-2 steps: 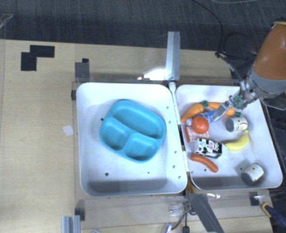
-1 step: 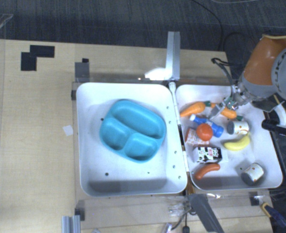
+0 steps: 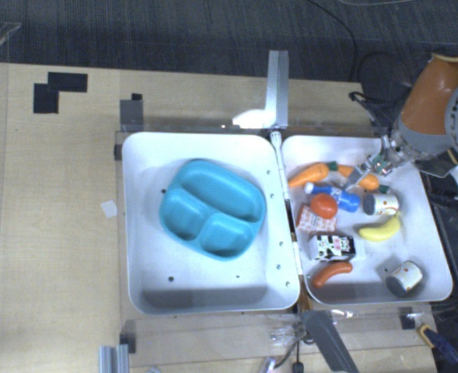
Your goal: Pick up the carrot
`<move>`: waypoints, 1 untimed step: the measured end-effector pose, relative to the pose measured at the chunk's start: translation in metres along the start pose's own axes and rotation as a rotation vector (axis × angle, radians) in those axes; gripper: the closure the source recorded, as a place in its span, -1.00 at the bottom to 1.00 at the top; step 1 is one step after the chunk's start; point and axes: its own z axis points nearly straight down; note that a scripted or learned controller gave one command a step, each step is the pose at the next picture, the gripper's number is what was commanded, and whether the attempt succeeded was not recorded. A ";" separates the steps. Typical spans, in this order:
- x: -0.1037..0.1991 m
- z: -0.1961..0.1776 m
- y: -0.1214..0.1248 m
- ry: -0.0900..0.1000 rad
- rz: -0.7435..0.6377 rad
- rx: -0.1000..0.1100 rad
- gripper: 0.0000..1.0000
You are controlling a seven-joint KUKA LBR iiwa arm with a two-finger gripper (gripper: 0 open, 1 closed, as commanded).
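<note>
tray (image 3: 213, 208) in left bin (image 3: 139, 231) — carrot (image 3: 308, 175) | banana (image 3: 380, 229) in right bin (image 3: 438, 270)

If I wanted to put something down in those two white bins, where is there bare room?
The left bin has bare floor all around the blue tray, widest along its near edge. The right bin is crowded: carrot, tomato, banana, sausage. A small patch lies between banana and grey lump.

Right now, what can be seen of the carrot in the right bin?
The carrot is a small orange toy, plastic-looking, tapered, lying flat and slanted in the far left part of the right bin, close to the divider. A bit of green shows at its right end. A blue item lies just below it; contact cannot be told. The gripper sits apart, to its right.
</note>
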 end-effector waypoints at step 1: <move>-0.001 -0.013 0.003 -0.007 -0.004 -0.007 1.00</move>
